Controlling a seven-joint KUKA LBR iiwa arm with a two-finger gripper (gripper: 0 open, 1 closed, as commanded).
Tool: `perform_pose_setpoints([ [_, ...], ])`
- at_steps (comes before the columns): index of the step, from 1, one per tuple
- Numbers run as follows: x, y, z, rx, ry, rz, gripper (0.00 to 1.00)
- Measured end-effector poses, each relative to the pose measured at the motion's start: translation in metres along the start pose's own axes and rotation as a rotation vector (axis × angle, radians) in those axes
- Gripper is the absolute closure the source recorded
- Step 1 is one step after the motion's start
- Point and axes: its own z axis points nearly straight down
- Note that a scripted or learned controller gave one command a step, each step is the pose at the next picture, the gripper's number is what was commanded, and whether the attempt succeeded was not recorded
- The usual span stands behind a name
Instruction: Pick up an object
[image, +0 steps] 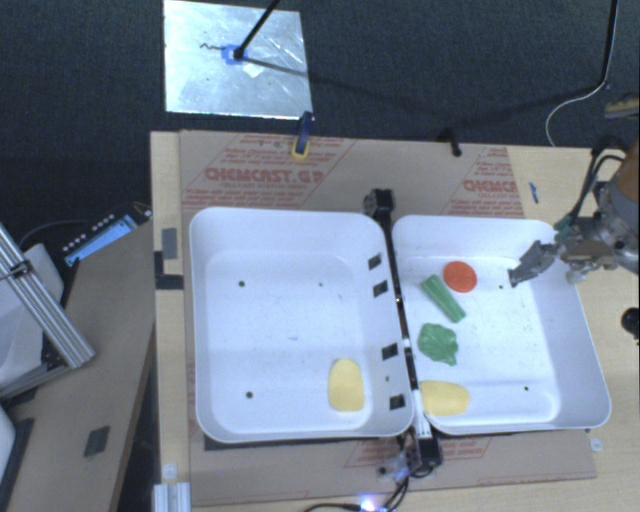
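Note:
The right bin (570, 350) holds an orange disc (459, 276), a green stick (441, 298), a green leafy piece (438, 342) and a yellow lump (444, 397) near its front left corner. Another yellow lump (346, 385) lies near the front of the left bin (260, 250). My gripper (528, 266) hangs over the right bin's far right part, to the right of the orange disc and apart from it. Nothing shows in its grasp.
The two bins meet at a black clipped divider (392, 300). They rest on a cardboard sheet (260, 170). A silver plate (236, 58) lies beyond the bench at the back left. A metal frame (40, 310) stands at the far left.

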Motion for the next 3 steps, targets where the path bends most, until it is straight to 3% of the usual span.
perform_pose_setpoints([
  [1,0.000,0.001,-0.011,-0.004,-0.001,-0.003,1.00],
  [2,0.053,0.111,-0.154,-0.023,-0.003,-0.010,1.00],
  [3,0.079,0.035,-0.113,0.005,0.002,-0.003,1.00],
])
